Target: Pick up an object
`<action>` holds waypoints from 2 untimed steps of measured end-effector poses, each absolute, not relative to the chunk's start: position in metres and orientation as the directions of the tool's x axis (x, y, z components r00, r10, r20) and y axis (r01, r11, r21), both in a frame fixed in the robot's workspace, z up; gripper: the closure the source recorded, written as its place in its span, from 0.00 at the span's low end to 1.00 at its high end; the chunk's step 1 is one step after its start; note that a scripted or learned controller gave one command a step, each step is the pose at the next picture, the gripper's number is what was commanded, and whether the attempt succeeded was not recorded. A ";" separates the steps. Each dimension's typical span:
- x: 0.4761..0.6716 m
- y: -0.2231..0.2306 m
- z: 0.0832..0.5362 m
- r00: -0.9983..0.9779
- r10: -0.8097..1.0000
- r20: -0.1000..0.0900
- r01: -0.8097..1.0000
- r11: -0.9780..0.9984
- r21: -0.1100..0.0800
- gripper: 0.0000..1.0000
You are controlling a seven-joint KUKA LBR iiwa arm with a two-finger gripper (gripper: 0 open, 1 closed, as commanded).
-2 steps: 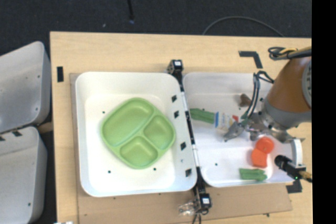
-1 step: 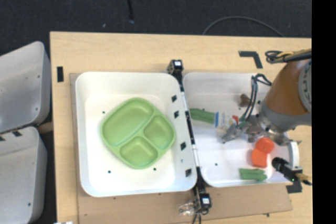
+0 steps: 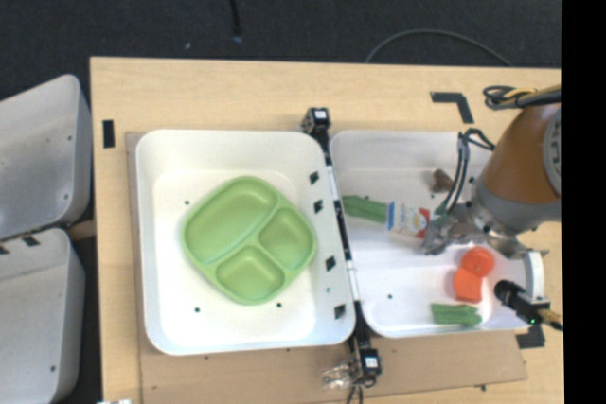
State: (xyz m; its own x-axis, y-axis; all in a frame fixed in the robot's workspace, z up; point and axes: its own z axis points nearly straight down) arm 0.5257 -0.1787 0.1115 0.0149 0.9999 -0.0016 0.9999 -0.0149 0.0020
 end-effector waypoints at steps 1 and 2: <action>0.525 -0.180 0.155 0.009 1.000 -0.002 1.000 -0.009 0.005 1.00; 0.527 -0.182 0.208 -0.004 1.000 -0.003 1.000 0.004 0.006 1.00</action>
